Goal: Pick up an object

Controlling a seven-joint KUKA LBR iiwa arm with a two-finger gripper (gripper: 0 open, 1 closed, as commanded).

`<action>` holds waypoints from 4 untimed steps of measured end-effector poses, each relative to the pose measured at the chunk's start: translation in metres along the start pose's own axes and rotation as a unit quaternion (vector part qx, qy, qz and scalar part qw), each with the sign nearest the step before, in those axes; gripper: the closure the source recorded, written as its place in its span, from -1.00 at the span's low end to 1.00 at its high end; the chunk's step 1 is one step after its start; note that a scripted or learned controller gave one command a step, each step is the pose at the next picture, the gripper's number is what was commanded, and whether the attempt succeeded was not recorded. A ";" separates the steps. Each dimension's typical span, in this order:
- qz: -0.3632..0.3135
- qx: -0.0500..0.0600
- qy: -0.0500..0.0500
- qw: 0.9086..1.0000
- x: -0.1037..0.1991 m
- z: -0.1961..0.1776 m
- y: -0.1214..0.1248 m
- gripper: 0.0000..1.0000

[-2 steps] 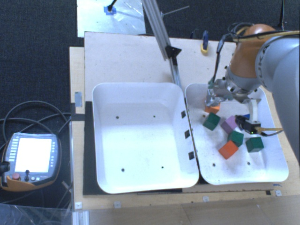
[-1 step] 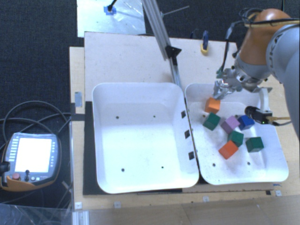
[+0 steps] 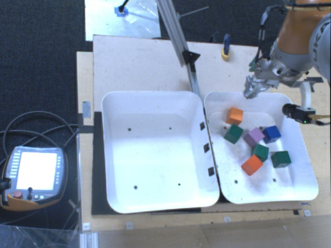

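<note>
- Nearest, the orange cube (image 3: 252, 165) touches a green cube (image 3: 260, 152); a descent there could jam.
- End effector (image 3: 252, 90) hovers above the right bin's (image 3: 305, 187) far rim, holding nothing; its opening is unclear.

The arm (image 3: 305, 25) is cut off by the top-right corner.

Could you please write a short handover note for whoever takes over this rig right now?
Gripper: above the far edge of the right bin, holding nothing visible.
Blocks, all in the right bin: orange block nearest the gripper; three green blocks; purple block; blue block; a second orange block toward the near side.
Done: nothing picked up yet.
Left: descend on one block, probably the near orange one, grasp and lift it.
</note>
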State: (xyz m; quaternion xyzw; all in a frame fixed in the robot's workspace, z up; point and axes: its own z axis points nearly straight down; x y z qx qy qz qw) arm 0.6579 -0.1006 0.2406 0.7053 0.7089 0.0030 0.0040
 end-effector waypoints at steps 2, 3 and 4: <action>-0.002 0.004 0.002 1.000 0.058 -0.036 -0.001 1.00; -0.003 0.004 0.002 1.000 0.121 -0.029 0.000 1.00; -0.003 0.005 0.002 1.000 0.176 -0.005 -0.005 1.00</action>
